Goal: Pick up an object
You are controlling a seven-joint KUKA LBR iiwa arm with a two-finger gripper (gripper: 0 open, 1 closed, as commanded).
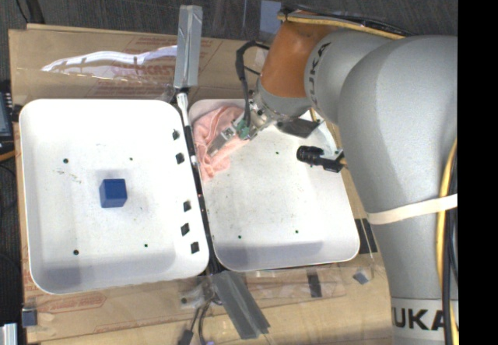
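Dark grey carpet fills the top of the frame, and below it a cardboard-covered bench (pixel 93 47) carries two shallow white bins side by side.

Near the upper middle of the frame, the gripper (pixel 233 135) reaches down into the top left corner of the right bin (pixel 288 246). Its tip sits against a crumpled pink cloth (pixel 212 141) bunched in that corner. Whether the jaws are spread or closed cannot be told from this angle, nor whether any cloth lies between them; a small green part shows at the tip, touching the cloth's upper edge.

Behind the gripper, the wrist rises toward the upper right, wrapped by an orange band (pixel 288 63), and joins the bulky grey arm (pixel 397 125) that takes up most of the right side of the frame. A pale strap crosses the arm low down. A small black fitting (pixel 317 156) sits just below the wrist, over the right bin's floor.

A line of small black clips runs down the seam where the two bins meet. The left bin (pixel 47 125) occupies the left half of the frame. A small blue cube (pixel 113 192) rests on its floor, left of centre, well apart from the gripper. A strip of clear plastic wrapping (pixel 109 63) lies on the cardboard above the left bin.
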